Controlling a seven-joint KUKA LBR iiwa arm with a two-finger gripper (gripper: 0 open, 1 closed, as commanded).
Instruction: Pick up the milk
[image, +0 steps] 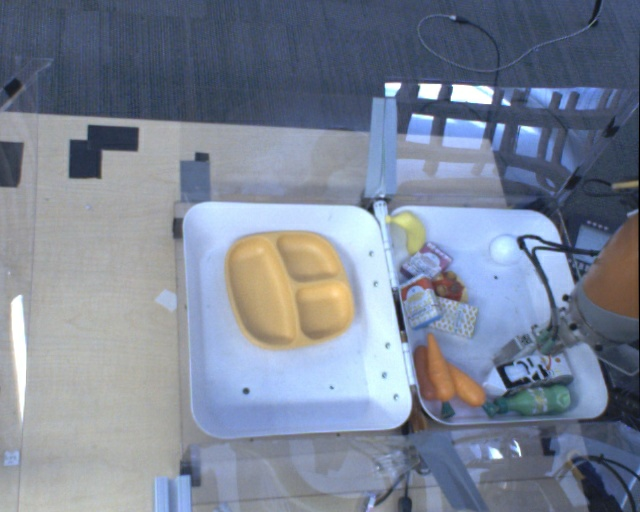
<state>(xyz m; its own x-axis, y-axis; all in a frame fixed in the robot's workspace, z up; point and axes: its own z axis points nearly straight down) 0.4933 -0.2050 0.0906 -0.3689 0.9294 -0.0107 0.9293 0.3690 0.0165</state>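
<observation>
The milk (420, 306) is a small white carton with blue and red print. It lies near the left wall of the right bin (520, 222), among other food items. My gripper (524, 366) hangs low over the right bin's front right part, well to the right of the milk and just above a green bottle (530, 401). The grey arm with its orange band (612, 284) comes in from the right edge. Nothing is visibly held.
Around the milk lie a pink packet (428, 262), a red strawberry-like item (449, 286), a speckled wafer pack (457, 319) and a yellow fruit (406, 230). Two carrots (442, 372) lie in front. A white ball (503, 248) sits at the back. The left bin (290, 405) holds a yellow divided plate (290, 288).
</observation>
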